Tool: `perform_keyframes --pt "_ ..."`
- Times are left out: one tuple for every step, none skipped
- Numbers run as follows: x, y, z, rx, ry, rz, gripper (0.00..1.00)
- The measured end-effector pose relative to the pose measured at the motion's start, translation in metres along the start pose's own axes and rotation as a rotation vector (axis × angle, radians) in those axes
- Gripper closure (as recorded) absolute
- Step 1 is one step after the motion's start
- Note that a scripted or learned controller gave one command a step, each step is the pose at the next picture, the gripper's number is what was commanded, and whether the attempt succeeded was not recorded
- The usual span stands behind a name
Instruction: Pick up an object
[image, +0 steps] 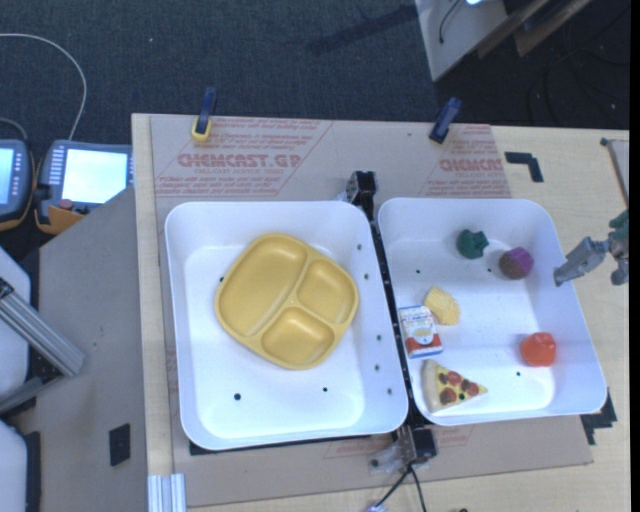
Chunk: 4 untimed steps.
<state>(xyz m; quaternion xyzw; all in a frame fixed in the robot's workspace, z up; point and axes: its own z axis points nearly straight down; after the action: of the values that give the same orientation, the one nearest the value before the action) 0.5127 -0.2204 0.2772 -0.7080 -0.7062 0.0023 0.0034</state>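
Grape (515, 263) lies at the right bin's (480, 215) two o'clock, nearest the gripper (580, 262), which hangs empty at three, fingers apart. Being round, it could roll off under a skewed pinch.

Just a sliver of the robot on show at the right edge: the gripper (583, 262), a small metallic grey piece with angular, blocky fingers, lighter highlights on top, and a darker grey-green section of body behind it.
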Motion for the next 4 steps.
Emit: perform_keyframes --pt "0.0 0.002 -0.004 -0.009 -0.002 -0.003 0.0" --pt "0.005 0.0 0.059 -0.001 0.001 -0.002 0.0" --pt "-0.002 -0.006 0.117 -0.001 0.001 -0.001 0.0" --pt "0.004 -0.01 0.162 -0.002 0.002 -0.002 0.0"
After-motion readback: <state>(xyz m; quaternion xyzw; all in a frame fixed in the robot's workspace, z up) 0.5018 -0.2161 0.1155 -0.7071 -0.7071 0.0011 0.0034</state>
